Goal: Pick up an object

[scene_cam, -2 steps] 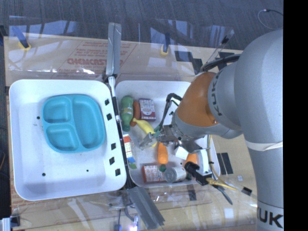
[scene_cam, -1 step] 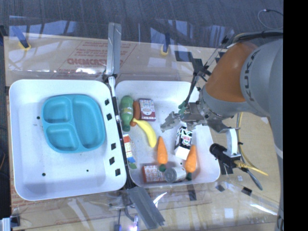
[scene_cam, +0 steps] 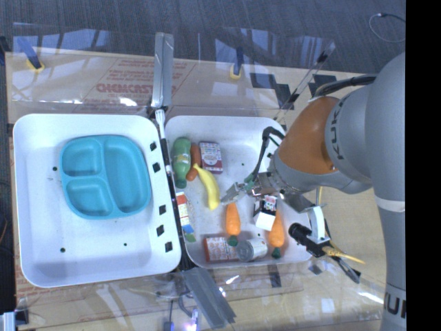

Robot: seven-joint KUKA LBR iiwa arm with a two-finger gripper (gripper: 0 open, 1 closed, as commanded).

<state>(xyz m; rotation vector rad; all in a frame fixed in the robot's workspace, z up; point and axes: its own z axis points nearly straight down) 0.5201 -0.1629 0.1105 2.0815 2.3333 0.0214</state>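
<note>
While hovering low over the right bin (scene_cam: 227, 131), gripper (scene_cam: 241, 189) pointing left at banana (scene_cam: 209, 186). Fingers looking slightly parted, holding nothing. Banana lying just left of the tips, nearly touching, long axis running top-left to bottom-right, crosswise to the reach. Orange carrot (scene_cam: 233, 219) sitting just below the tips. Needing a small shift left to straddle the banana.

White bins (scene_cam: 27, 185) smooth glossy plastic; blue tray (scene_cam: 105, 176) matt plastic; banana (scene_cam: 209, 186) glossy plastic.
</note>
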